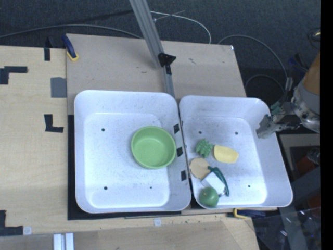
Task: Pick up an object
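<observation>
In the right bin (244,108) lies a cluster of small objects: a green leafy piece (204,149), a yellow wedge (226,153), a tan round piece (199,167), a white and dark green item (217,179) and a green ball (209,196). A green bowl (153,147) sits in the left bin (93,113). My gripper (269,124) hangs at the right bin's right rim, well right of the cluster, with nothing visibly held.
A grey pole (148,30) slants down from the top to the seam between the bins. Cables (250,40) loop across the dark floor at the back. A wooden bench surface (31,139) lies to the left.
</observation>
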`<state>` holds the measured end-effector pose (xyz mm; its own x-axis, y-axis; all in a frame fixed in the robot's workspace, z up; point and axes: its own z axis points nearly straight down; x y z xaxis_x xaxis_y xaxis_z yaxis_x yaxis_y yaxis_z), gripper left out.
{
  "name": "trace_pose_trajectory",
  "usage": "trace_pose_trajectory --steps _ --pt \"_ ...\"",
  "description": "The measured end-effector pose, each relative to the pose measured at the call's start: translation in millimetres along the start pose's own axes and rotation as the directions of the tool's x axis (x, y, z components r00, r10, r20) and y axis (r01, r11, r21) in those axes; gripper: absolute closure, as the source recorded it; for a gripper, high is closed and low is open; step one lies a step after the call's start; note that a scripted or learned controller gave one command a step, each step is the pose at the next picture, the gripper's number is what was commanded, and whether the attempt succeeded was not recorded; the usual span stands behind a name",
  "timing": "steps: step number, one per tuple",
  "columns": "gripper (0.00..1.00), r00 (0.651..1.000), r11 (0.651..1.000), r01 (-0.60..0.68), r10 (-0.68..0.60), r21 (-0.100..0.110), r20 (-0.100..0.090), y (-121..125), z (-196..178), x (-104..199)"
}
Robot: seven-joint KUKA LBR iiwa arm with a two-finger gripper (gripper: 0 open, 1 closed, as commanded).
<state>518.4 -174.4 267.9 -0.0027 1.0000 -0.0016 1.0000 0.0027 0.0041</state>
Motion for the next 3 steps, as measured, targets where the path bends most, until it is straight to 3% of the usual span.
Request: trace_pose_trajectory --steps 3 --pt "1.0 1.0 1.0 0.004 -0.004 0.008 -0.002 24 31 177"
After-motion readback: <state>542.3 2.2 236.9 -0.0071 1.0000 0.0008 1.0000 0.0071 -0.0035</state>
